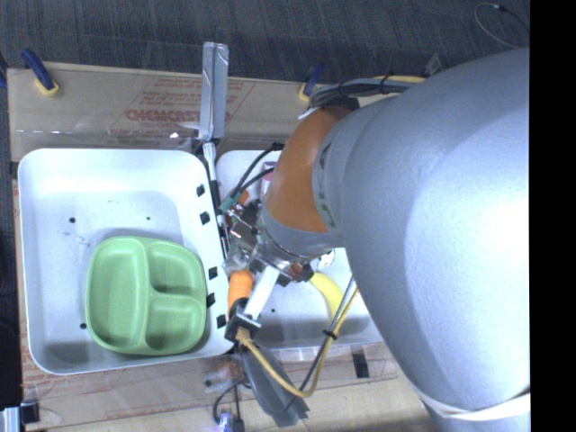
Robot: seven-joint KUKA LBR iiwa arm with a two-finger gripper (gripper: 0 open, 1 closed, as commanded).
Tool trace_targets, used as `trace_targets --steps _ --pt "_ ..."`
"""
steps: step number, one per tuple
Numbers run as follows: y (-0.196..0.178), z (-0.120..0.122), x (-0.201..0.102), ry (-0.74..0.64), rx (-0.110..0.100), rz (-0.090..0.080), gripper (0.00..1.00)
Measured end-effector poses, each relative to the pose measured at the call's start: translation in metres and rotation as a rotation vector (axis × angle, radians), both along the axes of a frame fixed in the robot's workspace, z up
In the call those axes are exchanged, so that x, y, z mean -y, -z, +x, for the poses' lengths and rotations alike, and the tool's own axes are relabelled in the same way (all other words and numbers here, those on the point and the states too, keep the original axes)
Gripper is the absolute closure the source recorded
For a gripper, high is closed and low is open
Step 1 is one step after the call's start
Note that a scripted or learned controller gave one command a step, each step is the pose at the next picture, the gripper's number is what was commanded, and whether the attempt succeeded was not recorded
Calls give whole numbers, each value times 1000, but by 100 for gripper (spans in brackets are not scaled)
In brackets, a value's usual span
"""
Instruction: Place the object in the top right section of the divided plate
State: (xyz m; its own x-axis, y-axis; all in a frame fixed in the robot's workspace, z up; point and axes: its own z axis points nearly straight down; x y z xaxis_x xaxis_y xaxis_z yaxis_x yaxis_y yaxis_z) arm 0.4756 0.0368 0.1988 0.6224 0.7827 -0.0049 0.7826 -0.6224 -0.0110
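Note:
The green divided plate (144, 295) lies in the left bin (54, 187), toward its front, and all of its sections are bare. The arm covers most of the right bin (360, 318). My gripper (238, 261) reaches down at that bin's left wall, under the orange wrist band. A small orange object (238, 288) shows right below the gripper, against the bin's left wall. The wrist hides whether the object is between the fingers. The gripper is to the right of the plate, across the wall between the bins.
A yellow curved thing (324, 288) lies in the right bin just right of the gripper. A grey metal post (214, 93) stands at the back between the bins. Blue clamps (40, 70) hold the board behind the bins.

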Motion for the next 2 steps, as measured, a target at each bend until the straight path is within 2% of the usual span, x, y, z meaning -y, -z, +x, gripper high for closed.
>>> trace_targets --steps 1,2 --pt "9 30 39 -137 7 -1 100" --pt "9 -1 -38 -233 4 1 100"
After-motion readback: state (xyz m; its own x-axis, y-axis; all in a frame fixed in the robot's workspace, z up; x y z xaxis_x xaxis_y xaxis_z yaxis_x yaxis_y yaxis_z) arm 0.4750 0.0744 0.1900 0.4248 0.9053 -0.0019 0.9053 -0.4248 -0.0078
